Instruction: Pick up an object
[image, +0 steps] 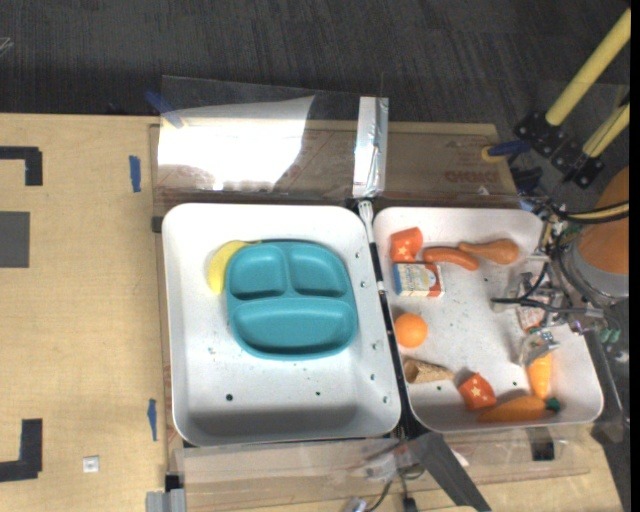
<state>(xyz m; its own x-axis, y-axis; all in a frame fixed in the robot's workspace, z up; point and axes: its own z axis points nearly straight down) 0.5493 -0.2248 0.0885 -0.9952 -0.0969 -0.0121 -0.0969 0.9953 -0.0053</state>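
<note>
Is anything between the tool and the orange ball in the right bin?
Nothing visible. The tool sits at the right bin's right side; the orange ball lies near its left wall, with bare bin floor between them.

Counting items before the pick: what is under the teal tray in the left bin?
A yellow object pokes out from under the teal tray's upper-left corner. The rest of it is covered.

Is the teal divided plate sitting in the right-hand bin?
No, the teal divided plate lies in the left bin, partly covering a yellow object.
</note>
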